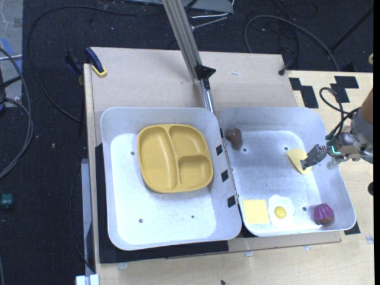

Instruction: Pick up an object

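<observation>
Lowest in the frame, along the bottom edge of the right bin [270, 122], lie three small toys in a row: a flat yellow square [256, 211], a fried egg [280, 209] touching it, and a purple piece [323, 214] near the lower right corner. A brown rounded piece [235, 136] sits at this bin's upper left. At the bin's right side, a yellow wedge [297, 159] lies on the floor of the bin. The gripper [313, 157], reaching in from the right edge of the frame, is right at the wedge; its dark fingers overlap the wedge's right end, but whether they are closed on it cannot be told. Left of centre, the left bin [119, 177] holds a yellow three-compartment plate [175, 157]. Both bins rest on a pale wooden bench [148, 79].
</observation>
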